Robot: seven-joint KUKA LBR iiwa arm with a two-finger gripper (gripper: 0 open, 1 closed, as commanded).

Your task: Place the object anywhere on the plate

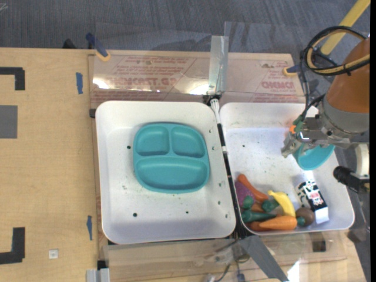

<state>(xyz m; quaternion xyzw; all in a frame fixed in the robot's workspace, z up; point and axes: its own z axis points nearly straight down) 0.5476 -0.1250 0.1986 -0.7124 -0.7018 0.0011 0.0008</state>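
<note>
Nearby, toy vegetables (270, 207), cow figure (312, 200), divider (224, 157)

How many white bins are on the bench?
2. The left white bin holds the teal plate; the right white bin sits beside it, with toy food piled at its near edge.

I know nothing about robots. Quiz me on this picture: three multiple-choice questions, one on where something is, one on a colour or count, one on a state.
1. Where does the plate lie?
A. left bin
B. right bin
C. wooden bench

2. How many compartments does the plate have?
A. two
B. three
C. five

3. What is the state of the teal cup?
A. resting on the plate
B. below the pincer over the right bin
C. among the toy vegetables

Answers:
1 A: it lies in the left bin.
2 B: two small ones above one wide one.
3 B: it sits under the arm's end, far from the plate.
</note>
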